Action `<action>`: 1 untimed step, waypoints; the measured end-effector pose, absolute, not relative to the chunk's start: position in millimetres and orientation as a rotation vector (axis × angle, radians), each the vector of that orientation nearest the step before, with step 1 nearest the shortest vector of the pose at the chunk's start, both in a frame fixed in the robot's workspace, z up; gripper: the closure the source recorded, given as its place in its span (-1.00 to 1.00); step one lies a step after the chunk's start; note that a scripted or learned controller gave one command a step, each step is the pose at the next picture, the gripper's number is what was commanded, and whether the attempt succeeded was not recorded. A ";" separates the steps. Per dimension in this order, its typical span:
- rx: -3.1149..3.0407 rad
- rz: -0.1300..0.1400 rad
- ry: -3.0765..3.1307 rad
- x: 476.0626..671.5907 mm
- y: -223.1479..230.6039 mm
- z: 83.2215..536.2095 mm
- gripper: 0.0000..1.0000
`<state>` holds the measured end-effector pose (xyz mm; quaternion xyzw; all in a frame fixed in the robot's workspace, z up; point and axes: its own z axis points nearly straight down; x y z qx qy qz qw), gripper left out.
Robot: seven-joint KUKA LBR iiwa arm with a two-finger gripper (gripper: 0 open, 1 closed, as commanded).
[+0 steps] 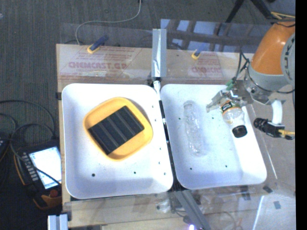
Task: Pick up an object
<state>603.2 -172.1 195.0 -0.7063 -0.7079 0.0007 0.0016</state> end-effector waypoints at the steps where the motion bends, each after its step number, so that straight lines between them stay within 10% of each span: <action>1: -1.885 0.005 -2.514 645.1 -223.7 142.7 -1.00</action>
